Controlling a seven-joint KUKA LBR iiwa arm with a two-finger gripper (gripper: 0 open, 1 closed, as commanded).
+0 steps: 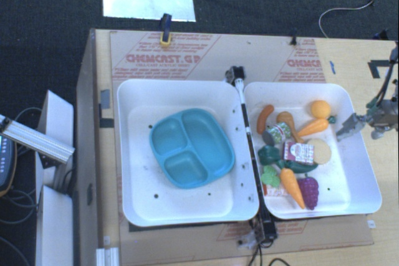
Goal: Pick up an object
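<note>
- On the surface, two white bins sit side by side: the left bin [134,134] holds a blue divided plate [191,147].
- Toy foods [293,156] cluster in the right bin [355,177].
- At the right bin's right edge hovers the pincer [349,126]; its state cannot be told.

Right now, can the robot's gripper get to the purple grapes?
Probably yes. The gripper hovers at the right bin's right edge, and the purple grapes lie uncovered near the front, with bare floor between.
</note>
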